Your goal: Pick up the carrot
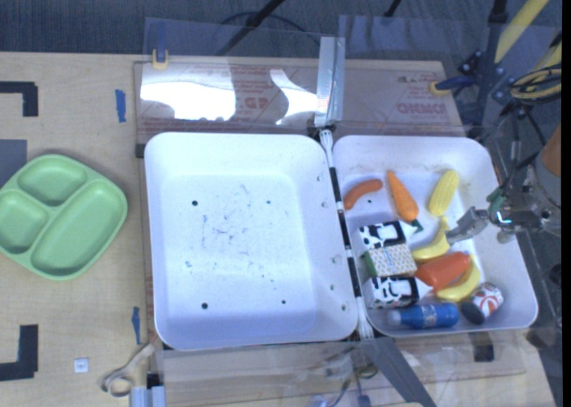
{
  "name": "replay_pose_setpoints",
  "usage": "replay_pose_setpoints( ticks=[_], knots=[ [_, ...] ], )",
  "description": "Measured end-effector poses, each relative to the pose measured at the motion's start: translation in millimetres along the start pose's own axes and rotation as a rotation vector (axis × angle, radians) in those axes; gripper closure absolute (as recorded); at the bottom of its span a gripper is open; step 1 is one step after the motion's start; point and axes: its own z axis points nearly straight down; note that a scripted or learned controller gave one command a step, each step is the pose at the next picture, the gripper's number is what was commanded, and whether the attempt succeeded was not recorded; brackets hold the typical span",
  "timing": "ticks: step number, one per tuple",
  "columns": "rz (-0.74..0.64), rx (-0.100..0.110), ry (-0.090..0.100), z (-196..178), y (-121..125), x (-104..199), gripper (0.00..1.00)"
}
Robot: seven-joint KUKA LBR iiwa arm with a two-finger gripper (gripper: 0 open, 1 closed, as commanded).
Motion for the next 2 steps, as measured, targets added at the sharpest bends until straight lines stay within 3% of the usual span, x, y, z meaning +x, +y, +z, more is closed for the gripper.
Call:
replay_pose_setpoints(
  ticks=[1, 2],
  knots=[
    [-0.309, -0.005, -0.003, 24.8, 78.4, 39.1, 0.0],
    [-0.366, -0.007, -0.003, 118.8, 127.2, 57.2, 0.0]
  ],
)
